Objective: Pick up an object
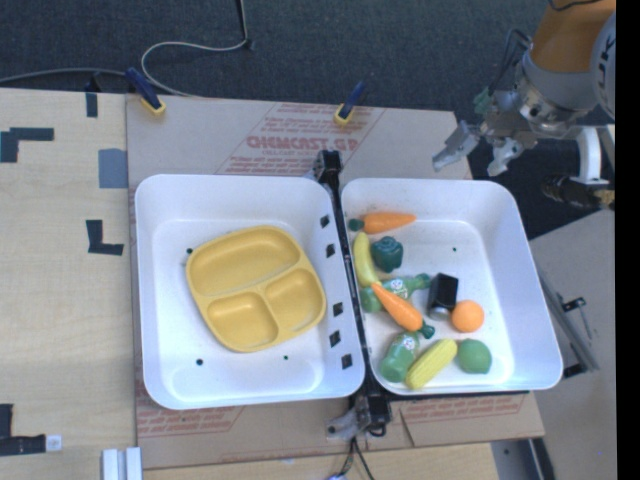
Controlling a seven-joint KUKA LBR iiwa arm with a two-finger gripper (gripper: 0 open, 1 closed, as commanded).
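Hovering beyond the right bin's point(520, 218) far right corner: gripper point(478, 152), fingers spread wide, holding nothing. Right bin: toy food crowded toward its near and left walls, including carrot point(399, 308), orange point(467, 316), corn point(431, 362); far right floor bare. Left bin point(150, 268): yellow divided tray point(255, 286), margins open.

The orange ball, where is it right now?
The orange ball lies in the right bin, toward its right side, beside the black block and just above the green lime.
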